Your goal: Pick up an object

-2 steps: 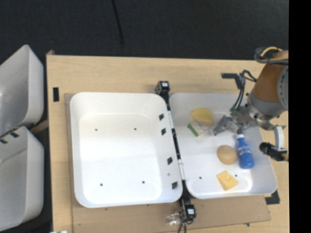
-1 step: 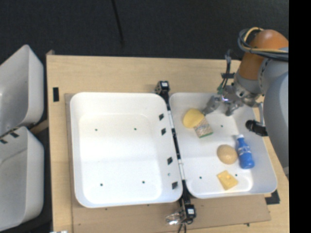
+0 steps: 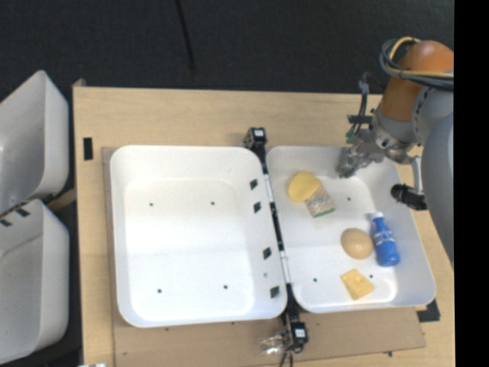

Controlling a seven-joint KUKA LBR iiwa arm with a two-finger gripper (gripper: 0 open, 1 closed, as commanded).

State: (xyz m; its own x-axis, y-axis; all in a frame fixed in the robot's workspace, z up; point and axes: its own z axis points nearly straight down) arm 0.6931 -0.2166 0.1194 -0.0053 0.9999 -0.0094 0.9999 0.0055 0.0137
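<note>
Objects to choose from all lie in the right bin (image 3: 412, 281): a yellow rounded piece (image 3: 302, 185) near its upper left, with a small speckled block (image 3: 321, 205) touching its lower right side; a tan round lump (image 3: 356, 243) further toward the bin's lower right; a blue bottle with a white cap (image 3: 384, 243) just beside that lump; and a yellow wedge (image 3: 356, 283) near the bin's lower edge. The left bin (image 3: 122, 228) sits alongside, sharing the central divider.

The gripper (image 3: 350, 164) hangs over the right bin's upper edge, well apart from every item, with nothing between its fingers; how wide it stands cannot be told from this angle. The grey arm (image 3: 439, 159) with its orange band (image 3: 405, 90) reaches in past the bin's upper right corner.

The step in hand looks like the approach, before any grasp. The yellow rounded piece is the nearest target; reaching it likely calls for travel toward the bin's centre, then a descent clear of the speckled block touching it.
</note>
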